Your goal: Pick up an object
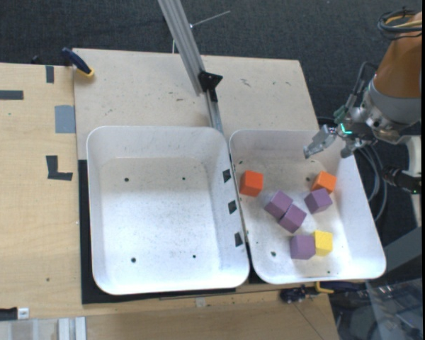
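The tabletop carries two white bins side by side. The left bin sits toward the tabletop's left; the right bin, at its right edge, holds four purple cubes, two orange cubes and a yellow cube. The gripper hangs over the right bin's far right corner, nothing between it, whether released or clenched I cannot tell.

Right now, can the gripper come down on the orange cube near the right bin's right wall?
Probably yes: the gripper is just above this orange cube, with nothing between. A purple cube and the bin wall sit close, leaving little room.
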Action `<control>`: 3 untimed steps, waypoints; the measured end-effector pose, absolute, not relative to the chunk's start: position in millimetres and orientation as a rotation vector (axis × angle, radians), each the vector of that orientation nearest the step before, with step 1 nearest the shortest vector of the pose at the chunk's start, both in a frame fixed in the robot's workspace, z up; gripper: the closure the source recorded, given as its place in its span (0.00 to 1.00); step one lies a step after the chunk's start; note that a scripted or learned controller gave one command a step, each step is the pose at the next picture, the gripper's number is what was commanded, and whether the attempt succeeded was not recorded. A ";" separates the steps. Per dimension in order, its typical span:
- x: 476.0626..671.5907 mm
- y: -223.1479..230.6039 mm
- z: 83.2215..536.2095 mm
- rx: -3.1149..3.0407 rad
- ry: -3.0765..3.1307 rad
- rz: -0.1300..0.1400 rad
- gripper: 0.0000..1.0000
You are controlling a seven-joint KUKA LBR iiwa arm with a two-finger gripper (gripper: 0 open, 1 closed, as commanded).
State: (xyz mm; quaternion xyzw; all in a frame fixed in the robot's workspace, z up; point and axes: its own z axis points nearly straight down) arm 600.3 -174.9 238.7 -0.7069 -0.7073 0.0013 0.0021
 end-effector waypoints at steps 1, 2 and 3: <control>601.1 -175.0 240.9 -2.219 -2.224 0.002 0.00; 603.2 -173.3 176.5 -2.216 -2.219 0.008 0.00; 605.3 -166.4 130.1 -2.217 -2.221 0.006 0.00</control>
